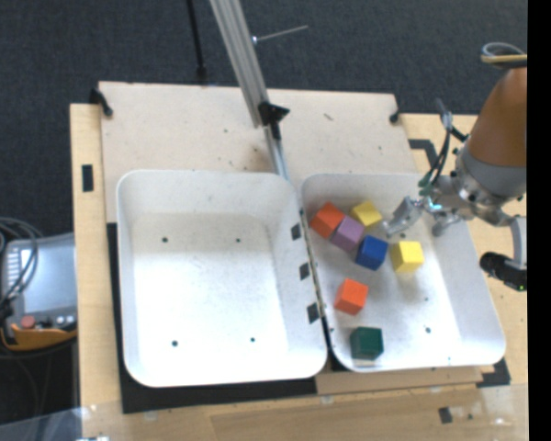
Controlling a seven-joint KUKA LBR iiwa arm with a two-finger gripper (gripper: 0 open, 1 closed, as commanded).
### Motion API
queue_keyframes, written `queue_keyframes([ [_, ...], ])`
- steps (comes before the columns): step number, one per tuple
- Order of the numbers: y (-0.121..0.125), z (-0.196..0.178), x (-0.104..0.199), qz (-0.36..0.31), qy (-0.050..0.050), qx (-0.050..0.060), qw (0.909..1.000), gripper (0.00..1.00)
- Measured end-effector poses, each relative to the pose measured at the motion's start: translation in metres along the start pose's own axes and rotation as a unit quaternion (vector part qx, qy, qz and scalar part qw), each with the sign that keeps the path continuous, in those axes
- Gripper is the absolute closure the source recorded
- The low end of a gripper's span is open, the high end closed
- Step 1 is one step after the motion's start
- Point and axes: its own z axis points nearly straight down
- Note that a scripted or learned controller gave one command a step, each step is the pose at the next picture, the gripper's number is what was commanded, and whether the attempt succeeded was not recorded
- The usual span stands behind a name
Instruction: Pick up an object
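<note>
The right bin (459,329) holds several blocks: an orange one (327,219), a purple one (349,233), a small yellow one (367,214), a blue one (372,252), a larger yellow one (407,255), a second orange one (352,296) and a dark green one (367,343). My gripper (421,217) hangs over the bin's upper right part, just above the larger yellow block and right of the small yellow one. Nothing shows between its fingers.
The left bin (211,274) sits beside the right one. A slanted metal rail (243,58) runs from the top down to the gap between the bins. A grey control box (37,288) with cables lies off the bench at the left.
</note>
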Motion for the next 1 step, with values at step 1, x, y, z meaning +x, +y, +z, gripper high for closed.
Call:
queue_keyframes([
  [1, 0.0011, -0.0029, 0.0001, 0.000, 0.000, -0.002, 1.0000, 0.00],
])
